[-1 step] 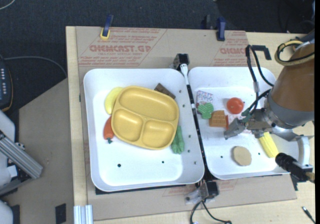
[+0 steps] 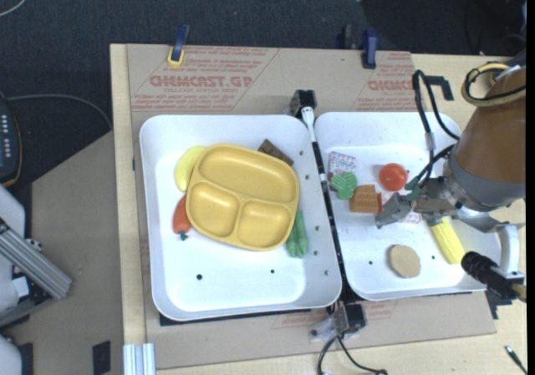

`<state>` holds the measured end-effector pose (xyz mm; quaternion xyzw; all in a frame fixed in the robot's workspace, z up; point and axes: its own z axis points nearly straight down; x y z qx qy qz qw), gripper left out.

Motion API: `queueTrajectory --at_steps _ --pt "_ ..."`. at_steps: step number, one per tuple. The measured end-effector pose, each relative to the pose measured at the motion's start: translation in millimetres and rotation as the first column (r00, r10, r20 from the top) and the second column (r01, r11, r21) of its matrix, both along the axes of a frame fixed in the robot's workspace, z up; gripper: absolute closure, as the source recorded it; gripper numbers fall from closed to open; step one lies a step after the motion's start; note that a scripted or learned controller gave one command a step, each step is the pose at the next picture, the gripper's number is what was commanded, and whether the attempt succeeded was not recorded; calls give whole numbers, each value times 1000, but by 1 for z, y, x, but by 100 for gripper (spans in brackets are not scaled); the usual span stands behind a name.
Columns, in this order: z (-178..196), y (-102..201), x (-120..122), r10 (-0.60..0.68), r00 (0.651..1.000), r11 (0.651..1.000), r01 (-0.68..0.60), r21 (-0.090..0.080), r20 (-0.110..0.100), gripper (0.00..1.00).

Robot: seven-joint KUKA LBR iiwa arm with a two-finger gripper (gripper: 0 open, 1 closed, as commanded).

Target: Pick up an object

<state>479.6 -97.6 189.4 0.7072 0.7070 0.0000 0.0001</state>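
Gripper (image 2: 399,210) hovering in the right bin (image 2: 368,281), just right of the orange block (image 2: 365,199); grip state — cannot tell.

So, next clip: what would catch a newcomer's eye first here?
Probably the big yellow divided tray lying tilted in the left bin, half covering smaller items. Next, the grey arm's gripper low in the right bin, among a red ball, an orange-brown block, a tan disc and a yellow corn cob.
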Motion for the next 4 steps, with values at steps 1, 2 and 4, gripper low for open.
queueTrajectory --at_steps 1,2,4 --pt "-63 1 2 -1 1000 1000 1 2 -7 0" --pt "-107 1 2 -1 1000 1000 1 2 -5 0" --pt "-51 2 8 1 1000 1000 -1 -1 4 100"
